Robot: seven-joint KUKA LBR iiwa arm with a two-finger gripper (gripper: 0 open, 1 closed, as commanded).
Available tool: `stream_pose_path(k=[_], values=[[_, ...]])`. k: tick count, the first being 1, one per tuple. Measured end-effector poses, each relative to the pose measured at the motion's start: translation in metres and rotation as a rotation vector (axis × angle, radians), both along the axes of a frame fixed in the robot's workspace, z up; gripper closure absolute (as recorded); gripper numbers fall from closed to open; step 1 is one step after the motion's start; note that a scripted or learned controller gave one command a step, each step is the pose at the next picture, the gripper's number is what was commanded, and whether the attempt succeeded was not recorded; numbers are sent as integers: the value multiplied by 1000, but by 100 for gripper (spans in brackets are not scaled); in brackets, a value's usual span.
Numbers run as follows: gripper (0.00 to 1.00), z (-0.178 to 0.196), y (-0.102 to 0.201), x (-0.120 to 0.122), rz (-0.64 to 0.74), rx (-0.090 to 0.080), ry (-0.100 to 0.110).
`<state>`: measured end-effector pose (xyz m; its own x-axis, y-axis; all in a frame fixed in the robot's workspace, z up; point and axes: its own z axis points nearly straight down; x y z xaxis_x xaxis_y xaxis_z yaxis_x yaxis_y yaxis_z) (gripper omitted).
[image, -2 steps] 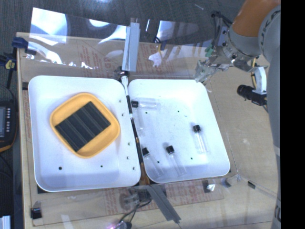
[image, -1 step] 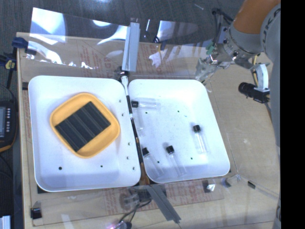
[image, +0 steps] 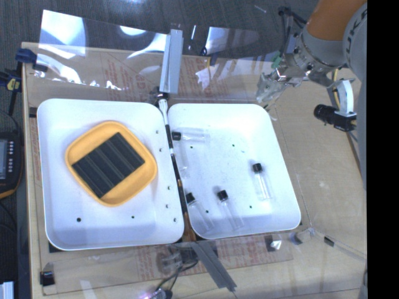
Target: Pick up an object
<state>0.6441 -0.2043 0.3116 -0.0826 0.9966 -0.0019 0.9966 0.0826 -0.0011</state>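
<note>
Right bin, near part (image: 283,220): three clear vials with black caps lie here. One (image: 198,212) is by the divider at the near left, one (image: 228,208) just right of it, and one (image: 260,179) further right, cap pointing away from the camera.
Left bin (image: 50,167): a yellow-rimmed tray with a dark ribbed insert (image: 110,162) lies flat near the middle, turned at a slant.
Right bin, far part: a fourth clear vial (image: 189,135) lies crosswise near the divider, cap to the left.
Gripper (image: 269,91): above the bench just beyond the right bin's far right corner, apart from every vial; nothing is seen between its fingers, and their spread cannot be told.
Arm (image: 333,8): reaches in from the far right, orange band above the wrist.
</note>
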Motion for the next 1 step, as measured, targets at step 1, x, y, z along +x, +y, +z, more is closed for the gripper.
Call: stream_pose_path(k=[1], values=[[100, -55, -4, 13, -7, 2, 3]])
